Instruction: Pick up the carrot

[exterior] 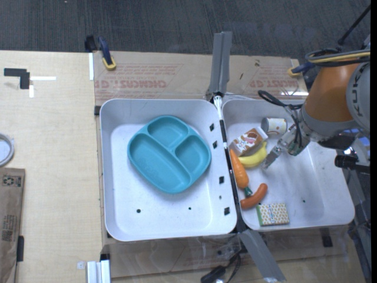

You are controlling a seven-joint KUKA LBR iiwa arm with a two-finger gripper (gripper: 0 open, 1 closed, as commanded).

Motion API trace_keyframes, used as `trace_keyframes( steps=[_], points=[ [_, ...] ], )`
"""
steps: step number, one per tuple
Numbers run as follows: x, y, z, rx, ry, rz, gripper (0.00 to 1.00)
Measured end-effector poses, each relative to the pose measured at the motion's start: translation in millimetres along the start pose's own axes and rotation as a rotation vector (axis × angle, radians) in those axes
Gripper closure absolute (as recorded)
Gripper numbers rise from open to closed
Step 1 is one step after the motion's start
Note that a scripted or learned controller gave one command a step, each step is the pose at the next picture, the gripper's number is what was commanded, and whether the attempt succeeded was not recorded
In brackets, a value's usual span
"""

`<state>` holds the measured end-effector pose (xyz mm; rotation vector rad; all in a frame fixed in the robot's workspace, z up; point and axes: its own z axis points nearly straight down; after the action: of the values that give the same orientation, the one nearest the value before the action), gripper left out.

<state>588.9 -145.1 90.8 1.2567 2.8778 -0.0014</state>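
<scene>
The carrot (238, 168) is orange and slim with a green tip. It lies along the left wall of the right bin (312, 214), just below a banana (252, 156). My gripper (272, 157) hangs over the right bin, to the right of the banana and up-right of the carrot, apart from it. Nothing shows between its fingers, which look open.
A teal divided plate (169, 153) sits in the left bin (118, 175). The right bin also holds a snack packet (248, 140), a small white cup (274, 125), a red sausage (254, 196) and a green sponge (273, 214). A grey divider post (220, 63) stands between the bins.
</scene>
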Motion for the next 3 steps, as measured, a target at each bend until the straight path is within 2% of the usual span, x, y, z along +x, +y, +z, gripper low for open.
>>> trace_keyframes(
  steps=[1, 2, 3],
  points=[
    [57.9, 3.5, -0.6, 0.001, 0.001, -0.082, 0.00],
    [69.9, -22.6, -7.2, 0.001, 0.003, -0.071, 0.00],
    [3.2, -44.8, 0.1, 0.000, 0.000, -0.081, 0.00]
  ],
)
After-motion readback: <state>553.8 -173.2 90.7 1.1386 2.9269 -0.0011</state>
